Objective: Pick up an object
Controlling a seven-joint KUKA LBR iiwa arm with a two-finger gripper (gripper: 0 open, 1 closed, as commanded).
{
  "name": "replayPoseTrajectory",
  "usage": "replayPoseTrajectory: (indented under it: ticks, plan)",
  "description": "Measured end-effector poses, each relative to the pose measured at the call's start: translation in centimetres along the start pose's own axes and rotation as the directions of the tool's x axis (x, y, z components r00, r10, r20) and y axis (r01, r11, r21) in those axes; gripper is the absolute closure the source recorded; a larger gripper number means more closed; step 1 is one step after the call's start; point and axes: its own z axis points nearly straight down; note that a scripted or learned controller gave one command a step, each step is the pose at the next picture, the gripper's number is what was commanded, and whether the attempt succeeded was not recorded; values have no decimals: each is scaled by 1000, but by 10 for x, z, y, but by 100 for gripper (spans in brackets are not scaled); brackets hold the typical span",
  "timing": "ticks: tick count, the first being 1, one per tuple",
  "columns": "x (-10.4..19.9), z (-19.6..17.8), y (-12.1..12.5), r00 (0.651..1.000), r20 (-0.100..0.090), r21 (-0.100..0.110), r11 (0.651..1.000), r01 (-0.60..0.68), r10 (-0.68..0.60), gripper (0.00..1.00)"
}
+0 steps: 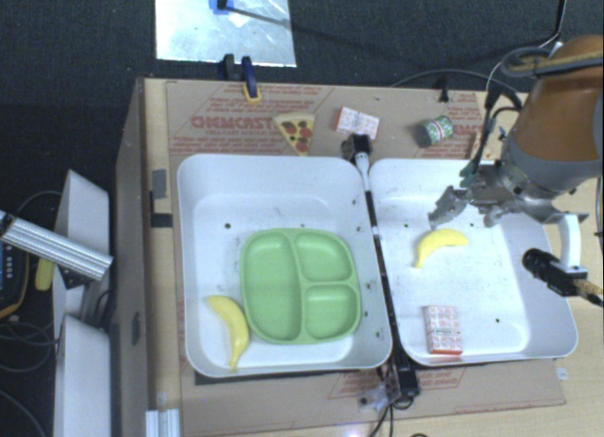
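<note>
Hovering open and empty, the gripper (469, 207) is seen just above a yellow banana (440, 244) in the right bin (557, 331).

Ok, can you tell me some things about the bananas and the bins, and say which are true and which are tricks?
1. The green plate lies in the left bin. True.
2. Both bananas are in the same bin. False: one banana lies in the left bin beside the green plate, and the other banana lies in the right bin.
3. The gripper is holding a banana. False: it sits above the right bin, and the banana there lies on the bin floor, just below it.
4. A small pink box lies near the front edge of the right bin. True.
5. The pizza slice toy is on the green plate. False: it lies outside the bins, on the cardboard behind the left bin.
</note>
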Motion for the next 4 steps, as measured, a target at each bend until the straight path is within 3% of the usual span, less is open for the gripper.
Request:
replayPoseTrajectory:
  ticks: [1, 2, 3, 4]
  plan:
    - [-23, 140, 36, 1000, 5, -15, 1000, -2, 2, 0]
    - [-25, 129, 37, 1000, 8, -20, 1000, -2, 2, 100]
    - [-104, 83, 29, 1000, 3, -2, 1000, -3, 3, 100]
    - [-103, 84, 29, 1000, 1, -1, 1000, -2, 2, 0]
